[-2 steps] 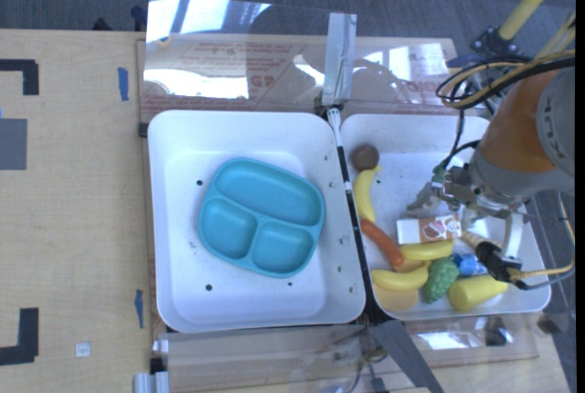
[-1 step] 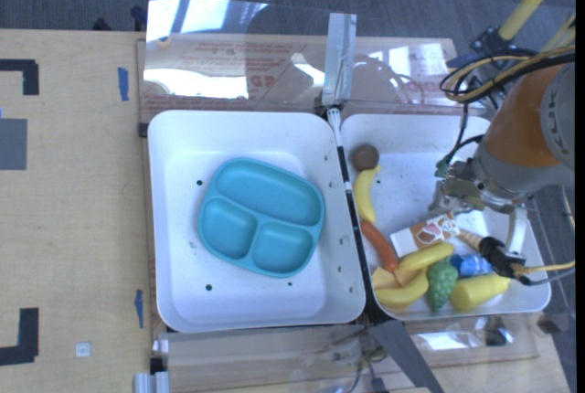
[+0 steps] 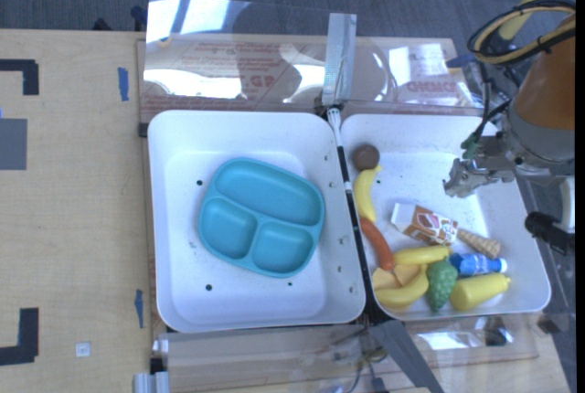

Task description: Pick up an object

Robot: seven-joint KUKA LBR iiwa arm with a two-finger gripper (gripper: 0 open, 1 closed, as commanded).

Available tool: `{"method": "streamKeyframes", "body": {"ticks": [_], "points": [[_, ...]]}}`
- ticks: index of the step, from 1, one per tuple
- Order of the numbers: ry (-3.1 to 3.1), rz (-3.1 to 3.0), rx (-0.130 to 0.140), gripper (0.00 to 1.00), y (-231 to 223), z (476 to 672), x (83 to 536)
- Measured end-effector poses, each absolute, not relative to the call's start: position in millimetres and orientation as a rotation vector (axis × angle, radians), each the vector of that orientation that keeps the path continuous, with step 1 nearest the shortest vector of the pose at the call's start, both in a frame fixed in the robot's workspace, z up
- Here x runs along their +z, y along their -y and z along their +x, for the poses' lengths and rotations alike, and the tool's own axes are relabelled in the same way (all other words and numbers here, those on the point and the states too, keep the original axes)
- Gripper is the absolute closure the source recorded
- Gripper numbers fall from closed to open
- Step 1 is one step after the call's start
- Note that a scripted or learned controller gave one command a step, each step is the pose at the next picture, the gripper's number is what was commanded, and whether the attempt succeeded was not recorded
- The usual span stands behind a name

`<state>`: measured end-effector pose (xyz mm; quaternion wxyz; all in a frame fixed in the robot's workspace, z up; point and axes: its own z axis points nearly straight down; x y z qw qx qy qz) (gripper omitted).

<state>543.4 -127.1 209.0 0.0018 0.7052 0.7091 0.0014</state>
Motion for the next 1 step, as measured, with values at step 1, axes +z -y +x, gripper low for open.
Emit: {"method": "streamKeyframes", "body": {"ticks": [1], "points": [[-2.226,2.215,0.001,0.00,127.3,542.6,207.3]]}}
